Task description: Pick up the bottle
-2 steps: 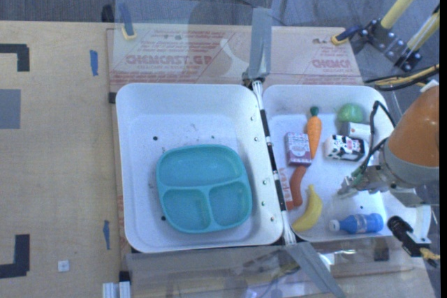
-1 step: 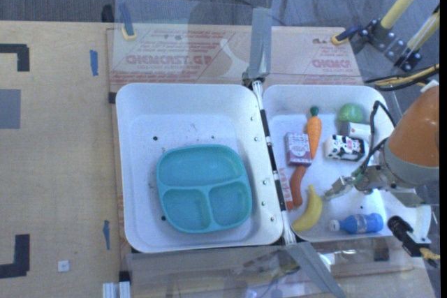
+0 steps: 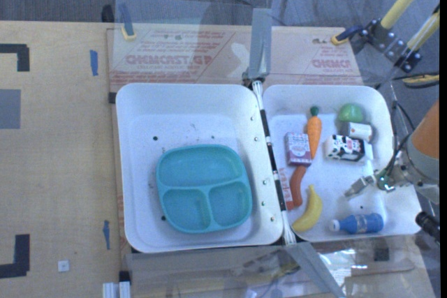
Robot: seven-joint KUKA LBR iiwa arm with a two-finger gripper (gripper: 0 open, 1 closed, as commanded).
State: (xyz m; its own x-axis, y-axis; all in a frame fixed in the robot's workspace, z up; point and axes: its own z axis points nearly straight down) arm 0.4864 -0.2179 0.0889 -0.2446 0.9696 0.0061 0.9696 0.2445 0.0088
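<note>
The bottle [image 3: 357,223] is small and blue with a white cap end. It lies on its side near the front wall of the right bin [image 3: 377,98], cap pointing left. My gripper [image 3: 370,183] hangs over the right bin's front right part, a little behind and above the bottle and apart from it. The arm's orange band [image 3: 427,142] sits at the view's right edge. Nothing shows in the gripper's grasp.
The right bin also holds a banana [image 3: 309,209], a red sausage [image 3: 297,186], a pink box [image 3: 298,149], a carrot [image 3: 313,133], a cow-patterned carton [image 3: 345,148] and a green fruit [image 3: 351,112]. A teal divided plate [image 3: 202,187] lies in the left bin [image 3: 133,115].
</note>
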